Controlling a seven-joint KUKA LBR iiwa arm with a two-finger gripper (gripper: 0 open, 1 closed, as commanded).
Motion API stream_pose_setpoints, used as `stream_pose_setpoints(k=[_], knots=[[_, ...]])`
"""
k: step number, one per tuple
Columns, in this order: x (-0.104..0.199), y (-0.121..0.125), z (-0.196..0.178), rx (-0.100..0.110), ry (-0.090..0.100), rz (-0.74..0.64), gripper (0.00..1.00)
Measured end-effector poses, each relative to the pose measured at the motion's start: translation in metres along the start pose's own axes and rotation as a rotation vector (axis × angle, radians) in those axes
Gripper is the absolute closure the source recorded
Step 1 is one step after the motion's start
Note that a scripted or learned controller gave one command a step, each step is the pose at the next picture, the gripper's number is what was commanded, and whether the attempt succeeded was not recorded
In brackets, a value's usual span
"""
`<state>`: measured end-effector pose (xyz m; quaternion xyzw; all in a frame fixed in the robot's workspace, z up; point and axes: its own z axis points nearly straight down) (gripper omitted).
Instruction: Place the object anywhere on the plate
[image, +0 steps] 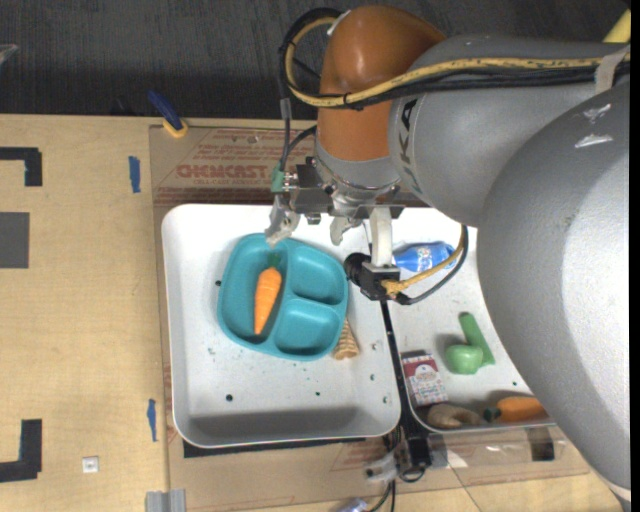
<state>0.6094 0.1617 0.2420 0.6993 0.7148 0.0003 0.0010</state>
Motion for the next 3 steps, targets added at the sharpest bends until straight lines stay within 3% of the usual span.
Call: stream_pose_setpoints(k=[1,2,3], knots=[[0.001,0.001,-0.011,-0.005,-0.001,-0.003,1.0],[0.03,-0.013,-0.004,0.004,0.001,-0.083,1.0],[0.03,-0.013,-0.004,0.003,0.0,-0.083,0.0]])
